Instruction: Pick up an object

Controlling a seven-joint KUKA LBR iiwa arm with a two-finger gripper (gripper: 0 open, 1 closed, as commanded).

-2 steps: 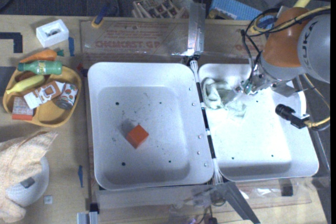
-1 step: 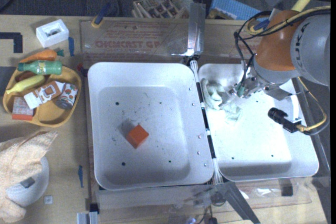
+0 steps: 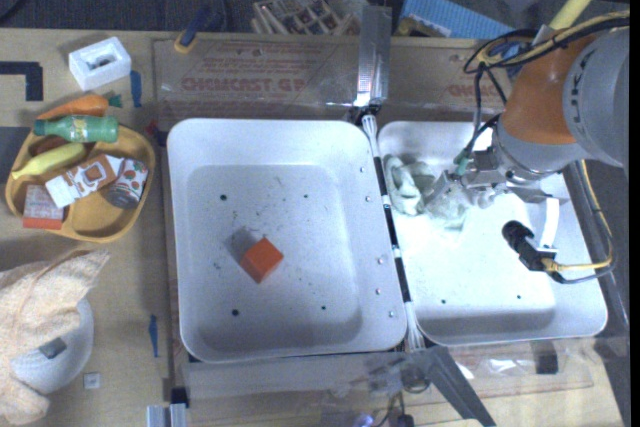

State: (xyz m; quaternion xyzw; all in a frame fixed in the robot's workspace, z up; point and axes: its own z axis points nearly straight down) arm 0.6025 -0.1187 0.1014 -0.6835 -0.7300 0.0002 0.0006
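Far off to the gripper's left, past both bins, a yellow bowl (image 3: 80, 205) is sitting on the bench, crowded with a green bottle (image 3: 78, 128) and small packets too small to read. Below it a pale cloth (image 3: 45, 315) is running off the edge.

Moving in, the left bin (image 3: 200, 155) is lying well to the gripper's left, and an orange block (image 3: 264, 259) is resting on its floor, one corner pointing down-left. It looks about as wide as long, so no long axis is showing. A grey shadow or scrap is touching its upper-left side; which, I cannot tell.

Now the right bin (image 3: 500, 305). Just left of the gripper, pale crumpled objects (image 3: 405, 183) are lying against the bin's left wall, washed out by glare, their outlines hard to separate.

The gripper (image 3: 447, 199) is hanging low here, blurred, its tip merging with a whitish lump (image 3: 440, 202). Whether it is clamped or loose, I cannot tell. Behind it the arm (image 3: 560, 105) is covering the bin's upper right corner.
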